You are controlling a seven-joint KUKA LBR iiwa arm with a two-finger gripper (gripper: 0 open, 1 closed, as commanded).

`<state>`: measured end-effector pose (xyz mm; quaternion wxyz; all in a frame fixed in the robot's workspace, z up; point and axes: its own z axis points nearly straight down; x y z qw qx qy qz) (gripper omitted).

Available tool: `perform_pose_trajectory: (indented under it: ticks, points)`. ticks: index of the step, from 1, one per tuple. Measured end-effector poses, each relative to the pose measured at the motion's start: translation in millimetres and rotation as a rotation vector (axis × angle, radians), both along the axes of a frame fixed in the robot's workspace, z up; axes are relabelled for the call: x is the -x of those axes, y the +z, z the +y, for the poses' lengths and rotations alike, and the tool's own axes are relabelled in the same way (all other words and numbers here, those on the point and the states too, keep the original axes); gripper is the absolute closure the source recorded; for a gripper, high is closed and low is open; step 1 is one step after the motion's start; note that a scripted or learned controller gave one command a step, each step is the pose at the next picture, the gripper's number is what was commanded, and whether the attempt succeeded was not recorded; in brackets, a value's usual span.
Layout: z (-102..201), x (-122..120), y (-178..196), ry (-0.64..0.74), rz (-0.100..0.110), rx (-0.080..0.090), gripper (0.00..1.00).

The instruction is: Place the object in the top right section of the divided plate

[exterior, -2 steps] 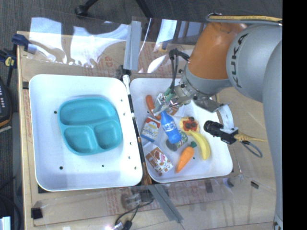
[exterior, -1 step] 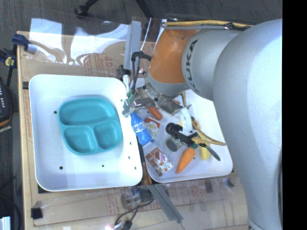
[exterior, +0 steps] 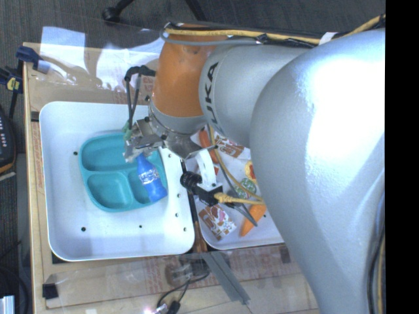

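A large grey robot arm (exterior: 308, 142) with an orange band (exterior: 180, 77) above its wrist reaches in from the right and covers most of the right half of the view. Its two-finger gripper (exterior: 135, 148) hangs low over the left of two shallow white plastic bins (exterior: 59, 195), directly above the far right part of a teal divided plastic plate (exterior: 108, 175) that lies in that bin.

The plate has three sections: one long one along its far side and two smaller ones on its near side. A small blue plastic bottle with a pale label (exterior: 149, 176) lies tilted in the right part of the plate, with its upper end just below the gripper and its lower end reaching toward the plate's near right rim. Whether the upper end of the bottle sits between the fingers or only lies beneath them cannot be told, since the wrist and its fittings hide the fingertips; how far apart the fingers stand cannot be told either.

The right white bin (exterior: 226, 244) is largely hidden by the arm. In its visible part lie several small things: a printed packet with red and white markings (exterior: 218, 221), an orange carrot-shaped toy (exterior: 254, 218) and other colourful pieces that are too jumbled to name. Black cables (exterior: 134, 90) run along the wrist. Both bins rest on a wooden bench (exterior: 118, 277).
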<state>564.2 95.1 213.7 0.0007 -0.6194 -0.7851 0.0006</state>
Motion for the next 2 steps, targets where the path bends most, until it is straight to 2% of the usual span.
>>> perform_pose_trajectory:
  ticks: [1, 2]
  points:
    - [67.7, -33.4, -12.6, 0.151, 0.001, 0.0, 1.0]
    - [-12.3, -46.8, 6.4, 0.388, -0.002, 0.001, 1.0]
